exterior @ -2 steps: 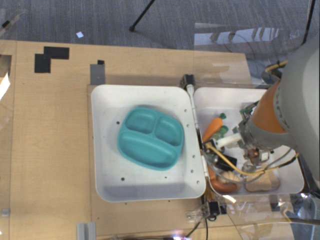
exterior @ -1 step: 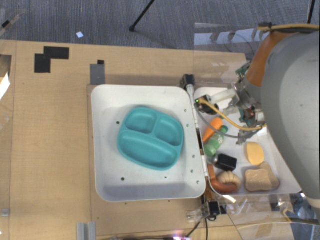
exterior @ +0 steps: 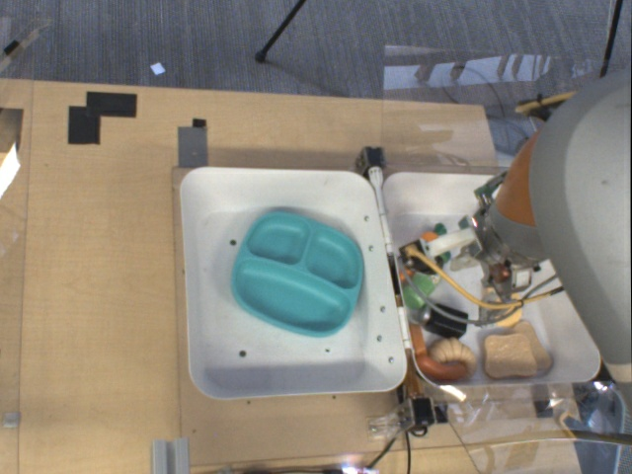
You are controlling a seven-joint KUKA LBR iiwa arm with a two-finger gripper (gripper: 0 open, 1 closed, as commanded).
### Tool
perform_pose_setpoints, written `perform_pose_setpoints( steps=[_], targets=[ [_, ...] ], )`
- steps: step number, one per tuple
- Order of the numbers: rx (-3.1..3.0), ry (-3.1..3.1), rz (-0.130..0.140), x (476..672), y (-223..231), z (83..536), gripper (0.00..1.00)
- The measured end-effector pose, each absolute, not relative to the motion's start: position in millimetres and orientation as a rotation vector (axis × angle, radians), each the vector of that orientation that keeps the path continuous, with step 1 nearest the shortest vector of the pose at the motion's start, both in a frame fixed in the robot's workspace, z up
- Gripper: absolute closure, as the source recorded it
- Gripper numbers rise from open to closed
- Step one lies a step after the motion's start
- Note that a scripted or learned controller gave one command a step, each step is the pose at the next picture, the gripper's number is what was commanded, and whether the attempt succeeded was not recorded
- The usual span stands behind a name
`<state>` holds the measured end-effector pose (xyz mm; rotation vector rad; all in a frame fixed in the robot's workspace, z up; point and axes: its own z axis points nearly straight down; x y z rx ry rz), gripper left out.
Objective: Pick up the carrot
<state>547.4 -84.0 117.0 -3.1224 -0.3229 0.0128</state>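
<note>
Over the right bin (exterior: 439,194), the arm (exterior: 583,205) holds its jaws near the left wall.

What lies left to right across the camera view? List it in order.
Teal divided plate in the left bin → orange carrot-like piece → tan bread-like block, both in the right bin.

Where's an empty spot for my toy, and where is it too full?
The left bin has bare white floor around the teal plate, widest by its left wall and near edge. The wooden bench left of it is bare too. The right bin is crowded with the arm, a brown roll and a tan lump.
</note>
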Motion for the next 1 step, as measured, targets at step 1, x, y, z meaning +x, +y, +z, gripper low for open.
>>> perform_pose_setpoints(
  steps=[1],
  targets=[
    [-3.115,-0.381,-0.018,503.6,-85.7,88.8,0.0]
  ],
)
